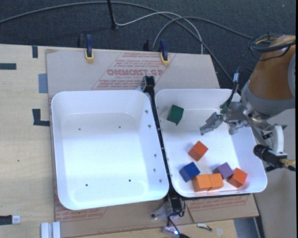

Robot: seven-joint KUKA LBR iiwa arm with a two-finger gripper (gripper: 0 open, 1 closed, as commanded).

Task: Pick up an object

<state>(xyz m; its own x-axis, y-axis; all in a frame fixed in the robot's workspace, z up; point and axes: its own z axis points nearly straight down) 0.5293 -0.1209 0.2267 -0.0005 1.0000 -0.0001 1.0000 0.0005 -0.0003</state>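
Observation:
The right bin (248, 148) holds several blocks. A green block (175, 114) lies at its far left. An orange block (198, 150) sits near the middle. Along the near wall are a blue block (189, 171), a wide orange block (207, 181), a purple block (223, 170) and another orange block (238, 177). My gripper (219, 128) hangs over the right half of this bin, above and to the right of the middle orange block. Its fingers are spread apart and nothing is between them.
The left bin (57, 133) stands against the right one, with a black divider strip (156, 133) between them. Cardboard (129, 71) clamped by two blue and yellow clips lies under the bins. Cables (188, 24) run across the dark floor behind.

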